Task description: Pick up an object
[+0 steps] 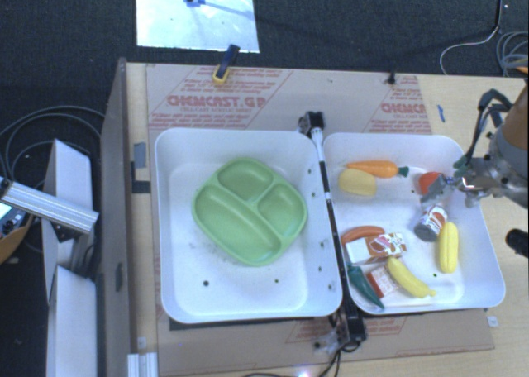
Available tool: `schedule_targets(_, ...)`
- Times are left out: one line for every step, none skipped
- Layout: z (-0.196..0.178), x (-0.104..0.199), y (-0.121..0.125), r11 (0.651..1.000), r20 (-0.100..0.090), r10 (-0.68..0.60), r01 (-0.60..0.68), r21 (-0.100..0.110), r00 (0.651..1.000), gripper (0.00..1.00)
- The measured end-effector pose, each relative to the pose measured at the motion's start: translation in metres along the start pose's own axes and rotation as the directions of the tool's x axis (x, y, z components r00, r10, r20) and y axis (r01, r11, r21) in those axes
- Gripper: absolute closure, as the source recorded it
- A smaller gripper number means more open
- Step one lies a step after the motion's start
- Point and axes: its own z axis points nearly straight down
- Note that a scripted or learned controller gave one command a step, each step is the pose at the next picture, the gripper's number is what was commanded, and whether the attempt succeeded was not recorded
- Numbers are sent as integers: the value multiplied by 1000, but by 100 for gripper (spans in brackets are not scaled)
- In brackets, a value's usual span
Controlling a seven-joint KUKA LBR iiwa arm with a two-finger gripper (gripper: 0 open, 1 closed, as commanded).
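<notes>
Small can (430, 222) lies tilted in my right bin (483, 288), gripper (440, 186) just above it.
I can't tell the fingers' state; a yellow banana (447, 246) sits beside the can, a green divided plate (250, 211) in the left bin (186, 301).

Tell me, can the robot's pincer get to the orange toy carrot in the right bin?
Probably yes. The orange toy carrot lies uncovered near the far wall of the right white bin, nothing on top, and the pincer is close beside it.

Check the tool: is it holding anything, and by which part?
Cannot be told. The tool sits by the small can in the right bin; nothing visibly held.
</notes>
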Motion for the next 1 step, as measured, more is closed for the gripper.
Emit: schedule_targets(114, -31, -21, 1000, 10, -1, 1, -19, 1000, 0)
